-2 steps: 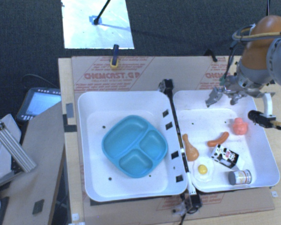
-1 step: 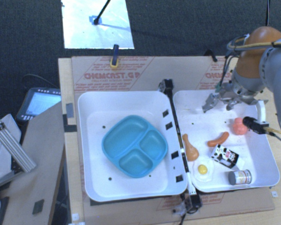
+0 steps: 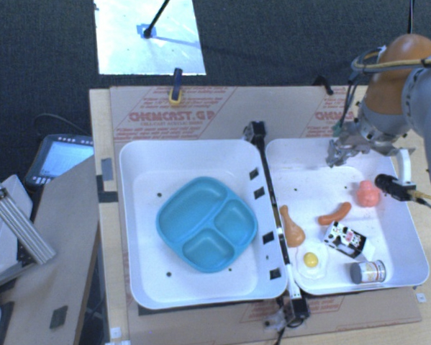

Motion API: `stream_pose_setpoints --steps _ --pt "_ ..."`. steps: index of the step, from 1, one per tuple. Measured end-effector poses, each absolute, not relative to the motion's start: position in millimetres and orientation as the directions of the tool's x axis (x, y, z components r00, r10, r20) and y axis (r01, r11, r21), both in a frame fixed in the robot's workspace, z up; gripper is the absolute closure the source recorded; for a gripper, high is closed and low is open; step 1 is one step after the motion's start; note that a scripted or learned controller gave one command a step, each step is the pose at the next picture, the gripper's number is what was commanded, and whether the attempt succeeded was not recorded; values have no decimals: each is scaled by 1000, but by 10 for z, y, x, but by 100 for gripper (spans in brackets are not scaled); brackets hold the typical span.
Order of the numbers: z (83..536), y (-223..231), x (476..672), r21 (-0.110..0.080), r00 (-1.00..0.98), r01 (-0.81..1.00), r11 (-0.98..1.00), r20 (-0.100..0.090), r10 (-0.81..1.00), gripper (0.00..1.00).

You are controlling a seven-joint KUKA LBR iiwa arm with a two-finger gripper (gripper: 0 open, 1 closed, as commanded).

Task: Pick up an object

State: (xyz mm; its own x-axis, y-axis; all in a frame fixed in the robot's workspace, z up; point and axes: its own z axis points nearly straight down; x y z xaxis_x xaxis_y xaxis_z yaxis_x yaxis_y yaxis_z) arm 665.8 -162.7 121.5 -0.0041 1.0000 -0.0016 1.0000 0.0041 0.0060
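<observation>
Over right bin (image 3: 415, 262) back edge, claw (image 3: 338, 154) state unclear; pink toy (image 3: 368, 194), orange sausage (image 3: 334, 214) nearby

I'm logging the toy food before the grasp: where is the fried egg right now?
The white-and-yellow plastic fried egg lies in the right white bin, near its front-left corner, just below the orange pear-shaped toy and left of the black-and-white box.

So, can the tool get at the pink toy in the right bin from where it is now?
Probably yes. The tool hangs over the far side of the right bin, and the pink toy lies open from above, apart from the orange sausage.
</observation>
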Motion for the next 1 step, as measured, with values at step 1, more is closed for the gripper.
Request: stream_pose_setpoints --steps 1 --pt "1752 -1574 6587 6 -4 1000 4 -1 1000 100"
